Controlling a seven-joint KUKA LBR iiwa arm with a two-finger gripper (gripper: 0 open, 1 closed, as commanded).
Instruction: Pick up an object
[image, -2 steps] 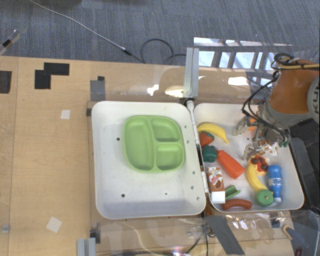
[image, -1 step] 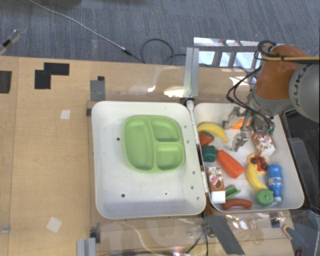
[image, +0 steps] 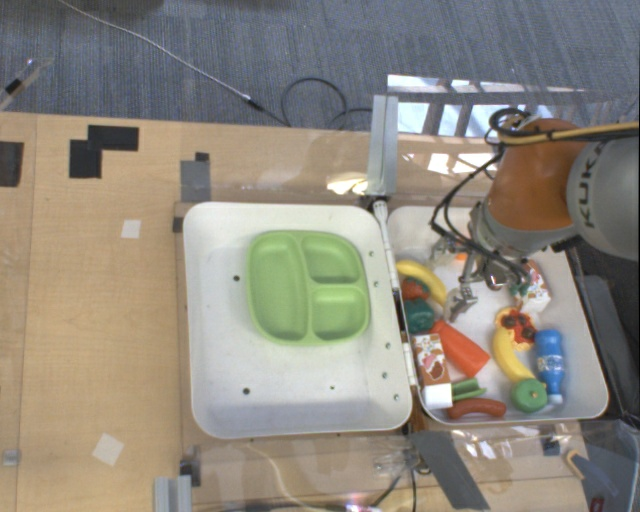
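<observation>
While nothing is sitting between its fingers yet, the gripper is hanging low over the right bin, so I'm reading this as the approach step, not a lift. Going near to far: at the bin's near edge a red sausage is lying next to a green ball, with a blue bottle and a yellow banana just behind them. Closer to the divider a small carton is touching an orange carrot, and that carrot is sitting just below the fingertips. Further back a dark green piece and a second banana are crowding the left wall. The fingers are looking slightly spread, with a silver one pointing down toward the carrot. My guess is the next move is calling for a short straight descent and a squeeze across the carrot's narrow width. Room is tight: the carton and green piece are flanking it, and the divider wall is close. The left bin is holding a green tray, well apart from the action. The orange band is looming over the far rim.
</observation>
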